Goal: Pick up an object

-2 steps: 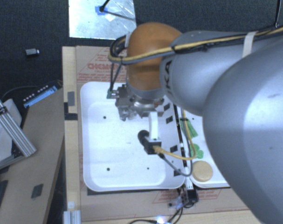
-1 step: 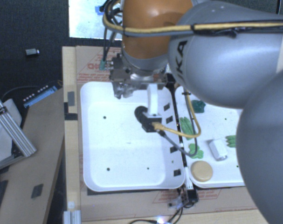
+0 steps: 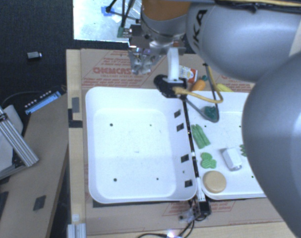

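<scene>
**A:** Where is the gripper?

**B:** The gripper (image 3: 139,66) hangs over the printed cardboard sheet (image 3: 108,68) on the table (image 3: 46,148), just beyond the far edge of the left bin (image 3: 130,148), toward that bin's far right corner. It is small and blurred, so I cannot tell whether it is spread or pressed together.

**A:** And the arm?

**B:** The grey arm (image 3: 249,38) comes in from the right and covers the far right part of the right bin (image 3: 234,128).

**A:** What could be picked up?

**B:** All the loose things lie in the right bin. A tan disc (image 3: 214,181) sits in its near left corner. Just beyond the disc is a small green lobed piece (image 3: 208,160), and farther along the left wall lies a green ridged piece (image 3: 200,135), set at a slant. A white block (image 3: 232,158) lies right of the lobed piece, apart from it.

**A:** Anything at the far end?

**B:** A teal object (image 3: 211,114) lies near the far edge, toward the left wall. At the far left corner is an orange piece (image 3: 199,85), with a yellow piece (image 3: 222,88) just beside it on the right; the arm hides part of both.

**A:** How far is the gripper from them?

**B:** It is near the orange piece but well apart from the disc and the block.
</scene>
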Controlling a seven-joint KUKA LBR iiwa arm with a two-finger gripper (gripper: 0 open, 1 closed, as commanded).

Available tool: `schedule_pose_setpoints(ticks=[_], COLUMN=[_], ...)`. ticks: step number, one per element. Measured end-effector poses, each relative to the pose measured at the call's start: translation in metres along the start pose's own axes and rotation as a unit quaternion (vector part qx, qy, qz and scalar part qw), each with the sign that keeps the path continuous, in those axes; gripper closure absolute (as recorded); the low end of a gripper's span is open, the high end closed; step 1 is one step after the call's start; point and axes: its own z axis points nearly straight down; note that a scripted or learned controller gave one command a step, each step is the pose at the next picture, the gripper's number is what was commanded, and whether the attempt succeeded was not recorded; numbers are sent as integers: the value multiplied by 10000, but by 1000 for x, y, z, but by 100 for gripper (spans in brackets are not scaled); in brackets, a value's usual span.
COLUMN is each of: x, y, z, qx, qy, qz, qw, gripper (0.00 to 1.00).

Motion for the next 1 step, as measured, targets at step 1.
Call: schedule_pose_setpoints(ticks=[1], x=[24], y=[-19], z=[12], qx=[46], qy=[-1], qz=[-34], qw=[10000], gripper=[100])
